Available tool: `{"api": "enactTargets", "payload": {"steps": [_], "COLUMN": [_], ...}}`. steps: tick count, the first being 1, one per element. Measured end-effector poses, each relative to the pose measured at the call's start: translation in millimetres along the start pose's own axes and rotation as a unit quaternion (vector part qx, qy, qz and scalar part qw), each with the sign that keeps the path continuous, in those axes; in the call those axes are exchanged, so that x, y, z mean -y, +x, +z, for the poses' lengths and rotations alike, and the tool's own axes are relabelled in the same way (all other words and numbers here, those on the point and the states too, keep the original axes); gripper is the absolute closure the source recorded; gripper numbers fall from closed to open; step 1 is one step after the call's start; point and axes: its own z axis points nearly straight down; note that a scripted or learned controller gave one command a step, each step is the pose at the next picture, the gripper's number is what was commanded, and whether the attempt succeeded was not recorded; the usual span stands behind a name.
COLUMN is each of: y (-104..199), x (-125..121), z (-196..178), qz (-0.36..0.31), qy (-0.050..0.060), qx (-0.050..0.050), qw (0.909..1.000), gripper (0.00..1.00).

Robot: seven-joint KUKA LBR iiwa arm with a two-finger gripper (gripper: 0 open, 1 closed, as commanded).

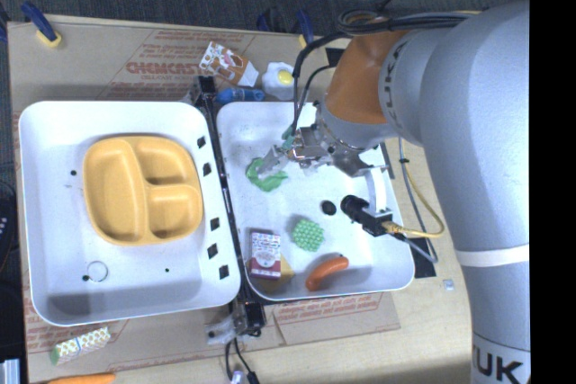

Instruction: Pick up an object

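Grey, orange-banded robot arm (468,103) reaches into the right white bin (396,270), its gripper (286,148) poised low beside a crumpled green object (266,175), seemingly lined up for a grasp; finger spread cannot be judged.

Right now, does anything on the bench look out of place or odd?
Yes. Several small packets lie on the cardboard outside the bins: one snack packet behind the left bin, and a patterned wrapper at the front left corner. Nothing looks spilled or broken.
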Motion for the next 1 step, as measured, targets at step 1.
{"api": "enactTargets", "payload": {"steps": [1], "y": [2.6], "x": [24.6], "z": [45.3], "qz": [0.066], "qy": [-0.001], "qx": [0.0], "qw": [0.9978], "gripper": [0.0]}}
